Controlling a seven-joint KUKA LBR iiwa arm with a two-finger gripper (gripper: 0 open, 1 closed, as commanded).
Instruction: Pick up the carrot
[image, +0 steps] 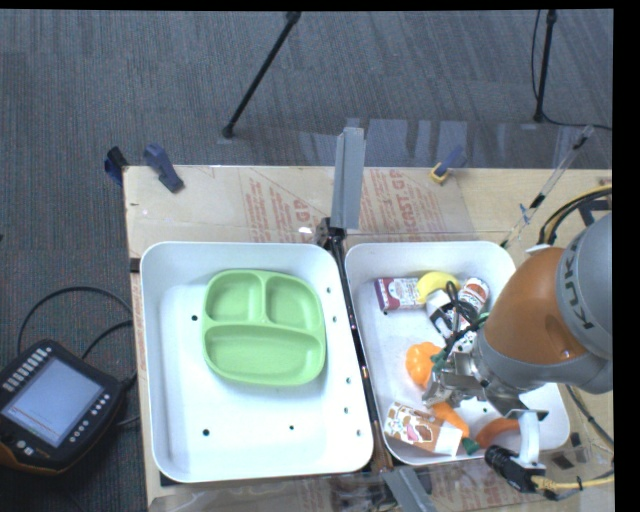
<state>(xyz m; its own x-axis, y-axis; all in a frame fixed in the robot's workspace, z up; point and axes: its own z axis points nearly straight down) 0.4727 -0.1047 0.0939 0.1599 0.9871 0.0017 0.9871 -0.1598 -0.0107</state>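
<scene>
My fingers (440, 385) hung over the carrot (452, 415); whether spread or pressed together, I could not tell. It looked light, stiff, slick: best pinched mid-length.

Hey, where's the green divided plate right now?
In the camera view, the green divided plate lies in the left bin, toward its upper middle, across the divider from the arm.

Grey carpet (120, 90) covered the floor around the wooden bench (230, 205). Beyond the bench stood a tripod leg (262, 75); left of it lay a handheld pendant (55, 400) (cable curling nearby).
</scene>
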